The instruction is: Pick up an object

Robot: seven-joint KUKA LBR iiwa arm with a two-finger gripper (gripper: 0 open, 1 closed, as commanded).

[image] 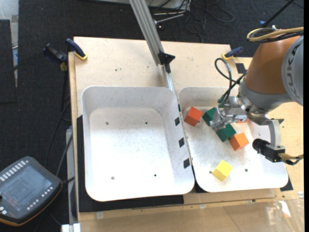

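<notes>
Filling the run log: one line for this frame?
phase: reaching | gripper: low over green blocks, right bin | grasp: unconfirmed | orange blocks, yellow block: untouched

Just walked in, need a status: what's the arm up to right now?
The KUKA arm reaches in over the right bin, its gripper down among the blocks, right at the two green blocks. An orange block lies to their left, another just beside, a yellow block nearer the front. No block is visibly lifted yet.

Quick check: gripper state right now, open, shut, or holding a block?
Gripper: cannot be told; it sits low among the green blocks in the right bin.
</notes>
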